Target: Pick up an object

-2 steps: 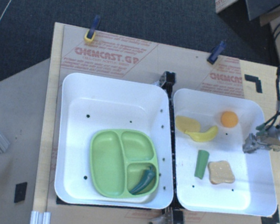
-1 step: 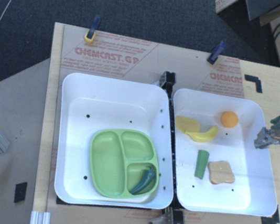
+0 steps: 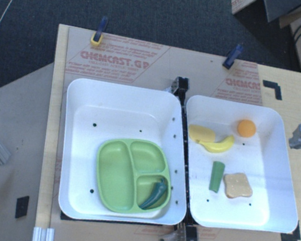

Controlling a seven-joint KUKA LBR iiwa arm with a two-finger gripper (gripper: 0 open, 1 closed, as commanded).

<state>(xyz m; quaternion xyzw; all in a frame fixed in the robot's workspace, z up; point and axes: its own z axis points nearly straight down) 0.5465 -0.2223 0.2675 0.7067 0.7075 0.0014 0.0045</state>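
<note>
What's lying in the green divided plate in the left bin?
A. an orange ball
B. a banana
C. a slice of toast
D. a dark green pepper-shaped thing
D: the dark green pepper-shaped thing lies in the lower right compartment of the green divided plate, while the orange ball, toast slice and banana all sit in the right bin.

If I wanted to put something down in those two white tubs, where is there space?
Left bin: bare floor behind the green plate. Right bin: open along the near edge, below the toast and green stick. Crowded around the banana and orange.
</note>
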